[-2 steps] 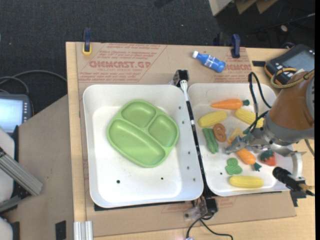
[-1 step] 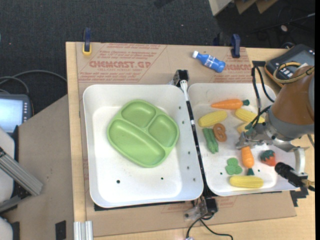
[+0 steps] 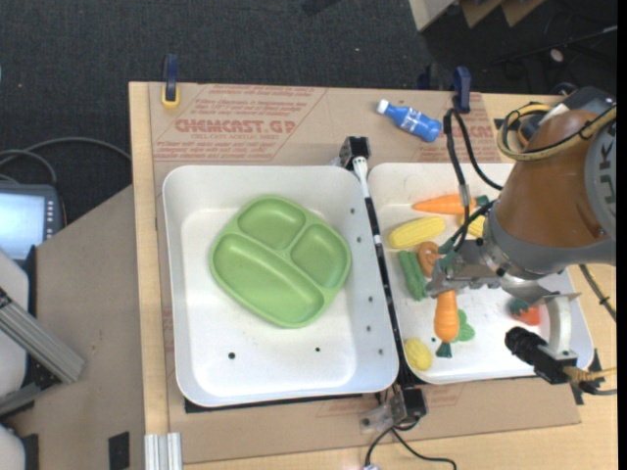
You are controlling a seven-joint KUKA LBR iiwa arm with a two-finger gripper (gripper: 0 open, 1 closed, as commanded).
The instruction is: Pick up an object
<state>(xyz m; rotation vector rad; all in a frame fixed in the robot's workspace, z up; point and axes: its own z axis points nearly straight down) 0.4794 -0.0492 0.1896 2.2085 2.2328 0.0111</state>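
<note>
In the right bin (image 3: 578,346) you see the gripper (image 3: 446,280) low over the toy food, just above a carrot (image 3: 447,316) that lies near the bin's middle. You cannot tell how its fingers stand. Left of the carrot lies a green pod (image 3: 412,275); above it a corn cob (image 3: 416,231) and a second carrot (image 3: 438,205). The left bin (image 3: 186,262) holds a green plate (image 3: 281,260).

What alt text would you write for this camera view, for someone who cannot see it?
A grey robot arm with an orange band reaches from the right over the right white bin, its gripper low among plastic toy vegetables, including a yellow corn cob and orange carrots. The left white bin holds a green divided plate.
</note>
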